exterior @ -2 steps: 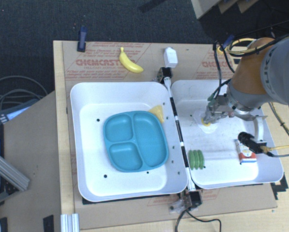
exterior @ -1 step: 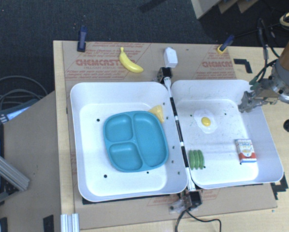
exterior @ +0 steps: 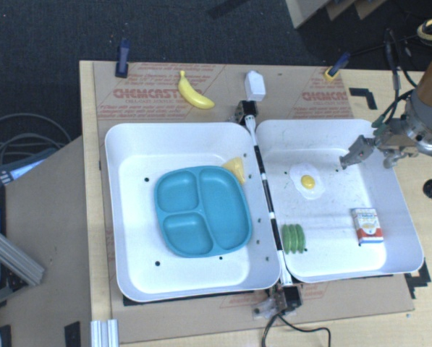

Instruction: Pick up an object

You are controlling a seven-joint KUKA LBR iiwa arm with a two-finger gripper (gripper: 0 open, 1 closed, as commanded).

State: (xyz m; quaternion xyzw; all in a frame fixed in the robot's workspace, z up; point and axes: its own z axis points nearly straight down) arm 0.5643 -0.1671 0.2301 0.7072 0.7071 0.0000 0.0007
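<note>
Camera view shows loose items spread apart in the right bin (exterior: 411,230), so each can be reached singly: a fried egg toy (exterior: 307,182) near the middle, a green ridged piece (exterior: 294,238) by the left wall, a small carton (exterior: 366,226) toward the right. The left bin (exterior: 129,259) holds a blue divided plate (exterior: 201,210). The arm enters from the right, its gripper (exterior: 360,150) released and holding nothing, hovering above the bin's upper right, nearest the egg.

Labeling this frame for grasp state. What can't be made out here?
- Gripper: small and dark over the right bin; open or shut can't be told.
- Arm: cut off by the right edge.
- Yellow piece: partly behind the blue tray; shape unclear.
- Carton: print too small to read.
</note>
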